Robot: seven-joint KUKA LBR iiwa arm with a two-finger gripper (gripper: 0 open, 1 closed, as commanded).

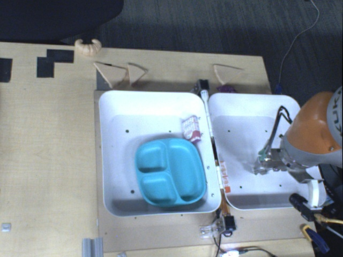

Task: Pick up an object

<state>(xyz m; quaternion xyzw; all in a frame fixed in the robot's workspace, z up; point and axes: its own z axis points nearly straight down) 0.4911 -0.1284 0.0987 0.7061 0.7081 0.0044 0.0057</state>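
Over the right bin [236, 108] hangs the gripper [261, 164]; whether its claw is apart cannot be told. Left bin [115, 143] holds a blue tray [170, 171] and a packet [191, 128].

A turquoise-blue divided plate [170, 171] and a small red-and-white packet [191, 128] lie in the white left bin [115, 143], beside the white right bin [241, 116], on a pale tan wooden bench [48, 154] over dark grey carpet [214, 20].
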